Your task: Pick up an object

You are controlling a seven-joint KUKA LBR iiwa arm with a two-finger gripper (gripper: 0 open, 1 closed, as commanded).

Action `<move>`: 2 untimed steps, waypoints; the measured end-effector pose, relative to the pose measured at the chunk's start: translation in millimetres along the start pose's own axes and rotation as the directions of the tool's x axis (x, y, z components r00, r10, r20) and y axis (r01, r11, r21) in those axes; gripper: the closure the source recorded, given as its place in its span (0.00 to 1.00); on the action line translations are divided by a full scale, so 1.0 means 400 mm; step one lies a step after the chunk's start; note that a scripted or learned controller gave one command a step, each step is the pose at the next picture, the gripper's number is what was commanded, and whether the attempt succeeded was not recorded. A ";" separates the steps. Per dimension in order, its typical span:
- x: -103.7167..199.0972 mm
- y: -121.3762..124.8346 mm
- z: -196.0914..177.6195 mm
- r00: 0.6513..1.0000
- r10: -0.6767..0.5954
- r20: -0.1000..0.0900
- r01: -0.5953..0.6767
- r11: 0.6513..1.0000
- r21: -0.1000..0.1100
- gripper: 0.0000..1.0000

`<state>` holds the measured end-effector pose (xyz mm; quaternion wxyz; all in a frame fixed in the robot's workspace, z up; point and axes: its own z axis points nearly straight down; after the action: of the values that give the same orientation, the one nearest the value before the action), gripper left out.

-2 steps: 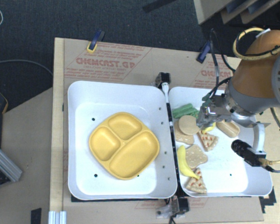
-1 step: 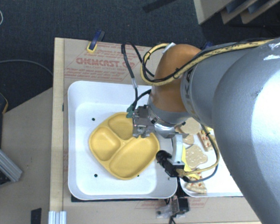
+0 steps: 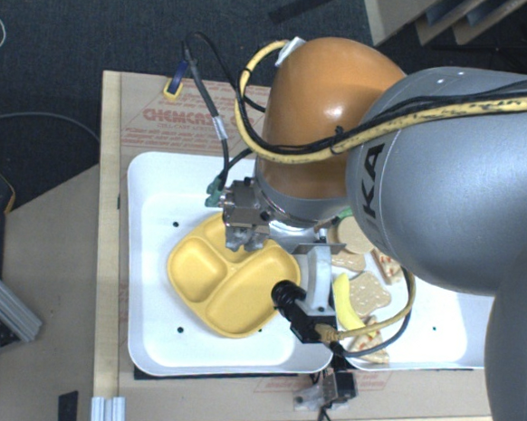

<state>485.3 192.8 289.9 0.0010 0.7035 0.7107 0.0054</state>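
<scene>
**A:** The arm (image 3: 448, 174) was leaning in low over the left white bin (image 3: 145, 268), and its orange band (image 3: 321, 110) hid most of the wrist. Where was the claw (image 3: 241, 235)?

**B:** Straight under that orange band, a grey metal piece pressed down by the upper edge of a yellow divided plate (image 3: 225, 288). The plate lay flat in the left bin, just below and to the left of the claw, with its compartments facing up. The two looked to be touching at the plate's rim, though the wrist shaded that spot.

**A:** Was the claw apart or closed?

**B:** I could not tell. The wrist covered it from above, and nothing was seen clamped in it.

**A:** What else sat nearby?

**B:** To the claw's right, in the neighbouring bin (image 3: 435, 337), lay a pile of pale tan pieces like toy crackers or bread slices (image 3: 368, 295). A yellow-green strip (image 3: 345, 304) stood just left of them, near the wall between the two bins. A black fitting (image 3: 296, 312) with a cable hung below and to the right of the claw, over the plate's right edge.

**A:** And the cabling?

**B:** A yellow hose (image 3: 256, 73) looped around the orange band above the claw, and black wires (image 3: 206, 73) ran up and left toward the table (image 3: 120, 130) edge, past red lettering (image 3: 175, 116) on the board there.
</scene>
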 end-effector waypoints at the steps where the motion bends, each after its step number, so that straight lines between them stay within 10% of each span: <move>1: 0.008 0.096 -0.094 1.000 0.008 0.005 -0.008 1.000 0.002 1.00; 2: 0.081 0.155 0.110 1.000 0.007 0.008 -0.007 1.000 0.017 1.00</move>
<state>547.5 226.2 246.9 -0.0021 0.7060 0.7082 -0.0033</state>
